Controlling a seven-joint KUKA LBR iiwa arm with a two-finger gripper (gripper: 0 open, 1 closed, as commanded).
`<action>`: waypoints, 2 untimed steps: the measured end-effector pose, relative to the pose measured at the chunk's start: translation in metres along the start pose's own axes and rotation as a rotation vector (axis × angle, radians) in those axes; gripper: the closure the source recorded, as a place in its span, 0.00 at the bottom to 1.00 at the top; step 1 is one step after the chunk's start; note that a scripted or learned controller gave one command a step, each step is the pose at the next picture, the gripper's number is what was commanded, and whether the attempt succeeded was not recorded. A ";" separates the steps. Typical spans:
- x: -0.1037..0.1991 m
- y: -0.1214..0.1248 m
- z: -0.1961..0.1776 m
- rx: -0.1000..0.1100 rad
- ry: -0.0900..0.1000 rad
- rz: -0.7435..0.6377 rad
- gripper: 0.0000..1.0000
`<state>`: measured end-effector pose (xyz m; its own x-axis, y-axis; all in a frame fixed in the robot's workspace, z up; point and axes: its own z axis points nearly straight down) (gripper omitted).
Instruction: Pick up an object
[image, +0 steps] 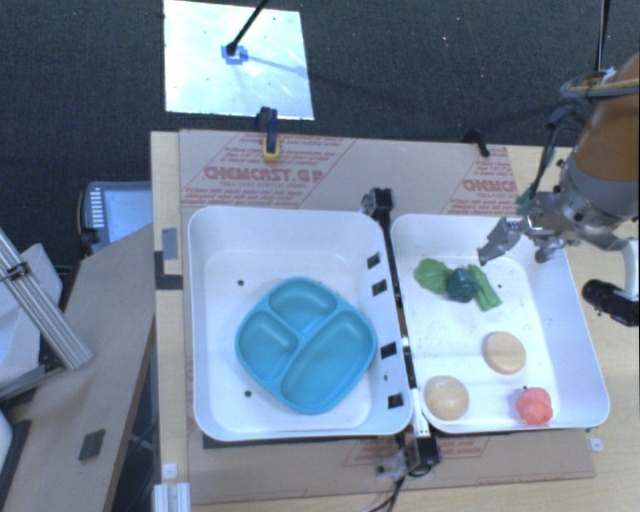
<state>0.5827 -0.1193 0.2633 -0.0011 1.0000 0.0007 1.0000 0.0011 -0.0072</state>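
Note:
The right bin (560, 300) holds a green leafy toy with a teal lump on it (458, 281), two tan round pieces (503, 352) (446, 397) and a red-pink lump (534, 405). My gripper (520, 240) hangs over the bin's back right part, above and to the right of the green toy. Its grey fingers (497, 243) point down-left and nothing shows between them. The arm with its orange band comes in from the right edge.
The left bin (215, 240) carries a blue divided plate (304, 343). A black divider clip (379, 203) sits between the bins at the back. A yellow clamp (270, 147) stands on the board behind the left bin.

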 end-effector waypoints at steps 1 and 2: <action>0.000 0.002 -0.005 -0.009 -0.001 -0.001 0.00; 0.001 0.003 0.037 -0.006 -0.001 -0.001 0.00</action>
<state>0.5855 -0.1183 0.2262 -0.0018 1.0000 -0.0002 1.0000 0.0018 -0.0015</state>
